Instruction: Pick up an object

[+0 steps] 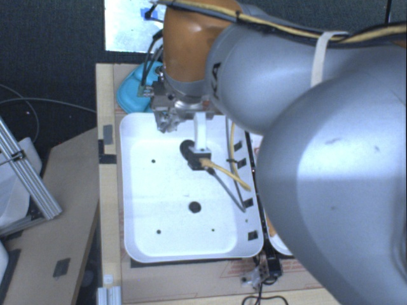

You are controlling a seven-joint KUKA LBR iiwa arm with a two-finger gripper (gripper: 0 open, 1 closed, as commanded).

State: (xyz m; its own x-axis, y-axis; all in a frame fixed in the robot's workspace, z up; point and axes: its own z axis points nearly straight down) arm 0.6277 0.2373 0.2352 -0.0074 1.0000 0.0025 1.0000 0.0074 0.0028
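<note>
Gripper [168,121]: held over the white bin's [137,189] 12 o'clock edge; open or closed cannot be told. Small black disc [194,207]: found on bin floor, at 5 o'clock from gripper, well apart.

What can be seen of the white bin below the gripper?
The white bin is shallow, roughly rectangular with rounded corners and a raised rim, seemingly smooth plastic. It lies flat on the bench. Its floor bears small dark dots and one larger round dark mark. The gripper hangs over its far end.
</note>
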